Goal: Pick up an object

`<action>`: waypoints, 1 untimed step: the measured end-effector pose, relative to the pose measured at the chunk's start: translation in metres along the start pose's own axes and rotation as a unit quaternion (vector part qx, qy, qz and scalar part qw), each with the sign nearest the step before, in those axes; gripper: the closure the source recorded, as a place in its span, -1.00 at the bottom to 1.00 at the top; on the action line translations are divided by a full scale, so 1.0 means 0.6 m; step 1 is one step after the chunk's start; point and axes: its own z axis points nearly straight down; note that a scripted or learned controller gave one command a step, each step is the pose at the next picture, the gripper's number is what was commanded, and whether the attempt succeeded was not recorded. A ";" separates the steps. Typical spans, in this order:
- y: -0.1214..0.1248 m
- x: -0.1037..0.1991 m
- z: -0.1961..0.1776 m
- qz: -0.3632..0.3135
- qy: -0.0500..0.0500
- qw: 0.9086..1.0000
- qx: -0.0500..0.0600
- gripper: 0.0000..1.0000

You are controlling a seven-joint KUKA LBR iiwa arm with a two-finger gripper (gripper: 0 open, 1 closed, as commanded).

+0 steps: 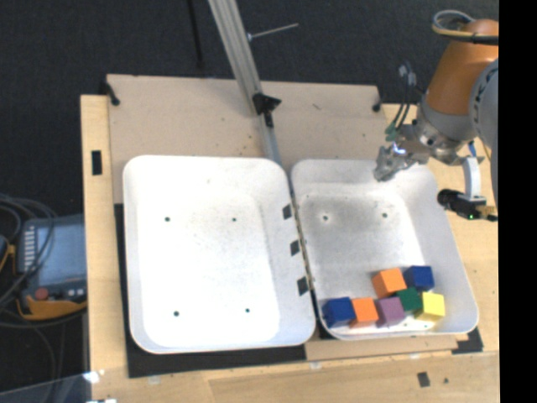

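Several small blocks lie clustered at the front edge of the right bin (352, 217): a blue block (338, 311), an orange block (364, 310), a purple block (391, 310), a green block (409, 300), a yellow block (433, 305), a larger orange block (388, 281) and a dark blue block (419, 276). My gripper (385, 168) hangs over the far right corner of that bin, well away from the blocks. Nothing is visible between its fingers.
The left bin (210, 250) sits beside the right one, with a row of black clips (295, 246) along the seam. A slanted metal rail (237, 44) rises behind the bins. A grey pendant with cables (46, 263) rests off the bench's left side.
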 end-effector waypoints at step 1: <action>0.003 -0.002 -0.065 -0.001 0.000 1.000 0.001 1.00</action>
